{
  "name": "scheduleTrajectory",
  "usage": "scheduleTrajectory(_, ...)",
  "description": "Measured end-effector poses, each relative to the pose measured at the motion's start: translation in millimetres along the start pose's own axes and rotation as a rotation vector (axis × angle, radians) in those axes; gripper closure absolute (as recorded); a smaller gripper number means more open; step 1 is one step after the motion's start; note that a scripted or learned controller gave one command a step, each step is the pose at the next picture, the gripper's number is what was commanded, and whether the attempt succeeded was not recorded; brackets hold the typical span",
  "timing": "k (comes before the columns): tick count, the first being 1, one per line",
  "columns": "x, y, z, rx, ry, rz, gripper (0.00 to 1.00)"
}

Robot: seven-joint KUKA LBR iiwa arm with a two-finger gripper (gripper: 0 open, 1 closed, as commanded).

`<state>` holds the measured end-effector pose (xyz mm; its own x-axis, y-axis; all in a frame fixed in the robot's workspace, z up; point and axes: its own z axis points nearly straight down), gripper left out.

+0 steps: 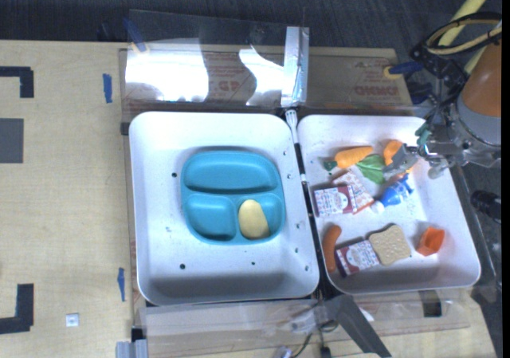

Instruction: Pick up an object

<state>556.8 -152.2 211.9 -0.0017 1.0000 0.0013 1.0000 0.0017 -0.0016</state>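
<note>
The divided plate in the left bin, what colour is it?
Blue, a light turquoise; the plate shows best in the camera view.

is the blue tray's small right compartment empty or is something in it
Not empty. A yellow egg-shaped object lies in the lower right compartment of the blue tray, which sits in the left bin.

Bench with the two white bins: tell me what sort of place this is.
Probably a robotics lab's grasping test station: a plywood bench, toy food such as a carrot in the right bin, and the arm's gripper reaching in.

Bright overhead light, harsh glare on the clear panel (pixel 215 69), slightly soft focus.
</note>
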Motion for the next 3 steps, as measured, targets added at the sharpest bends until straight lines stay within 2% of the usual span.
scheduleTrajectory(1,-27.9,1.0,112.8,-0.016,-0.007,-0.053,0.0)
scheduleTrajectory(2,-26.2,1.2,105.1,-0.016,-0.006,-0.054,1.0)
scheduleTrajectory(3,3.9,12.2,2.1,-0.012,-0.002,0.016,1.0)
